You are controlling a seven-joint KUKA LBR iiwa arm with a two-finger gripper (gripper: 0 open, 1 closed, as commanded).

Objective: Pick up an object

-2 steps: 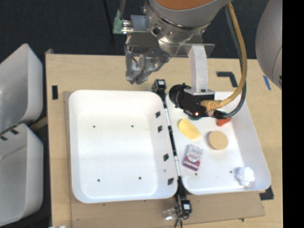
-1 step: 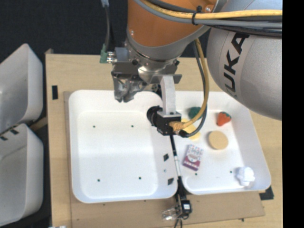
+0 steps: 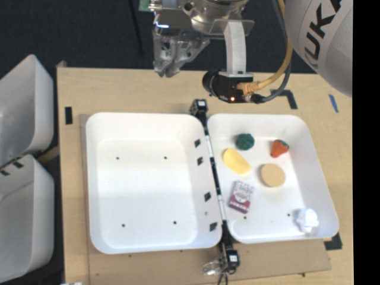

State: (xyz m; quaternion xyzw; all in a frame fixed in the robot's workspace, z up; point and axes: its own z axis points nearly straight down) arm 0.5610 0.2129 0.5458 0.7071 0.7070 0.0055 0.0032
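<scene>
Bins: two white bins (image 3: 142,242) stand side by side on the desk (image 3: 119,85).
Objects: six, all in the right bin: one green ball (image 3: 244,141), one strawberry (image 3: 279,148), one yellow piece (image 3: 236,161), one tan disc (image 3: 272,175), one small packet (image 3: 241,196), one white lump (image 3: 307,219).
Tool: one tool (image 3: 171,57), above the desk behind the left bin, holding nothing; its state cannot be told.
</scene>
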